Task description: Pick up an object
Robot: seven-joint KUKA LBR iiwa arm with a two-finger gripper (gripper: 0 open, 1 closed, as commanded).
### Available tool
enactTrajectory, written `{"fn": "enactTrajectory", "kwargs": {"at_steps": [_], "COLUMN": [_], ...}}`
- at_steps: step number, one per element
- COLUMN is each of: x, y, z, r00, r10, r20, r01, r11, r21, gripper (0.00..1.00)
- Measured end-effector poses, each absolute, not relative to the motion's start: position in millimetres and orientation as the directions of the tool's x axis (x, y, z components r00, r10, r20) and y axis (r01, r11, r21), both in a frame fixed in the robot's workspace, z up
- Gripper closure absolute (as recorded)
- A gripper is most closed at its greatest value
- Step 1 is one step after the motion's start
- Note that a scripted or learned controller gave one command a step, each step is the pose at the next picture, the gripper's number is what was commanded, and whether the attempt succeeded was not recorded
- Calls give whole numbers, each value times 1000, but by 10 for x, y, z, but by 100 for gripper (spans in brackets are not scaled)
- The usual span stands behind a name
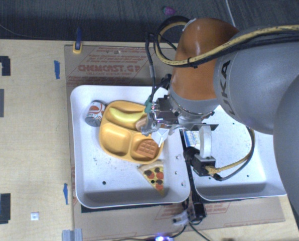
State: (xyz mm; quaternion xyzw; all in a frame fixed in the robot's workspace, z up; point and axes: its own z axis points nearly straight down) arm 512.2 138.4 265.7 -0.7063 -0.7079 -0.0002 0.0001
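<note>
Gripper [150, 120] low over yellow tray's [120, 134] right edge; grip unclear. Left bin [84, 174] holds tray, can [94, 113], pizza slice [154, 174].

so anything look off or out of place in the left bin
Somewhat: the yellow plastic divided tray sits askew in the left white bin, overlapping a small tipped-over can, and a toy pizza slice lies loose beside it.

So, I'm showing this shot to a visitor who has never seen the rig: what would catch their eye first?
First, the big arm, grey with an orange band, sweeping in from the right and covering much of the right bin. Next, the yellow divided tray in the middle of the left bin, with the pincer down at its right edge. A small can lies at the tray's upper left, a pizza slice toy below it.
</note>
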Motion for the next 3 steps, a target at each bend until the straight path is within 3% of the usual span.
{"fn": "enactTrajectory", "kwargs": {"at_steps": [1,2,3], "x": [4797,5099,4846], "y": [1186,826,1117], "z": [3149,2571,2069], "r00": [-1,0,-1], "r10": [1000,1000,1000], "r20": [0,0,0], "r01": [1000,1000,1000], "r11": [1,0,1], "r21": [1,-3,-2], "gripper": [100,100,100]}}
